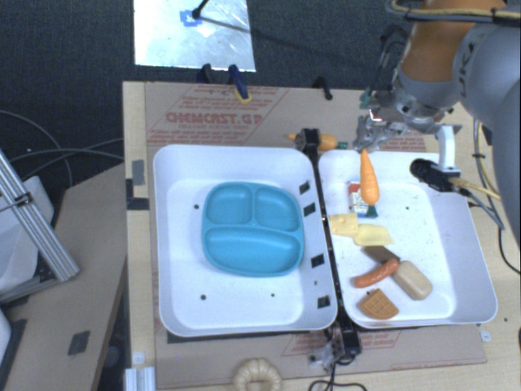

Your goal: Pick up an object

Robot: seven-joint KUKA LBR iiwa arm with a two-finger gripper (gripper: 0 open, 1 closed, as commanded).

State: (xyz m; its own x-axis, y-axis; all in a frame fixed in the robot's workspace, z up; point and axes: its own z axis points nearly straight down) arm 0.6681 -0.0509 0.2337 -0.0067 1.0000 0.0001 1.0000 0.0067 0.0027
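My gripper (368, 139) hangs over the back edge of the right bin (456, 243). Directly beneath it an orange carrot (369, 179) stands lengthwise, thin end up and reaching the gripper's underside; I cannot see whether it is gripped or only lying there. Its thick end overlaps a small red, white and teal packet (356, 199). Further forward in the same bin lie pale yellow cheese pieces (362, 230), a brown piece (379, 254), a red-orange sausage (374, 274), a tan bread roll (413, 281) and a waffle biscuit (378, 305).
The left bin (175, 218) holds a blue divided plate (252, 228). A small yellow-orange object (326, 142) sits behind the bins at the divider. A beige ring (259, 375) lies beyond the bench's front edge. A metal frame (24, 218) stands at far left.
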